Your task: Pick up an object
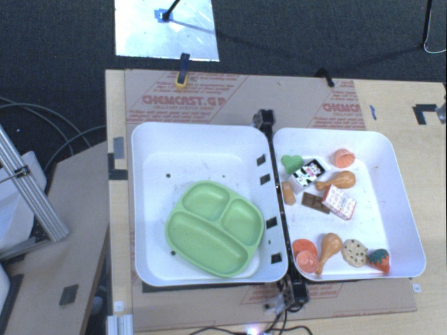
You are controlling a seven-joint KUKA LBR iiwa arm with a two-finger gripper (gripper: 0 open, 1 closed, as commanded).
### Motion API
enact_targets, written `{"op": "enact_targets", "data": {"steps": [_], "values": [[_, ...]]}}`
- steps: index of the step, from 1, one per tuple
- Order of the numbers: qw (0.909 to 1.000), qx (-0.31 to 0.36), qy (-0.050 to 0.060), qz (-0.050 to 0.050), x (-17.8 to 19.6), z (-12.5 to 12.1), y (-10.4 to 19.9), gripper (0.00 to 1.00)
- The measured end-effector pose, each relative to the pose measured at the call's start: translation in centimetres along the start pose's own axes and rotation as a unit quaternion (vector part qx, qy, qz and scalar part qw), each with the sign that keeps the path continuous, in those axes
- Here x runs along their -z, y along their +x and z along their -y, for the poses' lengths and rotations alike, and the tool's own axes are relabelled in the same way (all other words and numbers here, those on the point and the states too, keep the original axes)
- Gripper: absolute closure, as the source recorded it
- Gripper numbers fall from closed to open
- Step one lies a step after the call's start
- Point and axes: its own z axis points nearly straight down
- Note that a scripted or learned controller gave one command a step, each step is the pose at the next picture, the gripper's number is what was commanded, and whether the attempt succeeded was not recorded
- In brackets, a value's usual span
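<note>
Desk (pixel 391 103) first: it carries two white bins side by side, and nothing on it is lifted yet, so you are at the opening step, choosing a target and setting up the approach. The left bin (pixel 140 187) holds one green divided plate (pixel 213 229), lying flat toward its near right corner. The right bin (pixel 391 201) holds the small toy foods you want. Along its near edge lie a reddish round slice (pixel 305 255), a drumstick (pixel 329 248) touching it, a cookie (pixel 354 252) just beside that, and a strawberry-like piece (pixel 378 259) at the near right corner. Toward the far left corner sit a pink-and-white packet (pixel 339 202), a second drumstick (pixel 339 181), a peach ball (pixel 343 158), a green piece (pixel 291 163) and a black-and-white block (pixel 308 172), crowded close together. Whether the fingers are spread or pressed together you cannot tell. I judge the peach ball the easier pick, since it stands a little apart; your next move calls for coming down over it with the fingers astride.
</note>
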Motion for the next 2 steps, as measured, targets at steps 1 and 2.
{"op": "enact_targets", "data": {"steps": [1, 2], "values": [[0.9999, 0.014, 0.003, -0.004, -0.3, 1.3, 19.9, 1.00], [1.0000, 0.000, 0.003, -0.001, -0.3, 1.1, 11.6, 1.00]]}}
